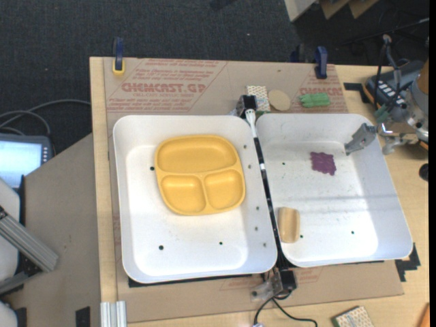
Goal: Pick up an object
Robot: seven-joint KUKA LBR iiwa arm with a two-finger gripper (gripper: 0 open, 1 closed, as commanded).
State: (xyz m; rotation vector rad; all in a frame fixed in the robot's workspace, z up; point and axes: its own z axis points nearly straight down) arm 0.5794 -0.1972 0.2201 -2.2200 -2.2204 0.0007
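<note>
A smooth yellow three-compartment plate [199,174] lies in the left bin [129,203]. The right bin [381,230] holds a tan cylindrical block [289,224] near its left wall and a crumpled purple piece [323,162] farther back. The gripper [359,140] hovers over the far right rim, carrying nothing.

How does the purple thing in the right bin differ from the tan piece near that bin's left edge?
The purple object is dark, flat and ragged-edged; the tan piece is pale, smooth and rounded. The purple object lies toward the bin's far side, near the end effector; the tan piece sits against the near-left wall. Both are small and rest in the right bin.
</note>
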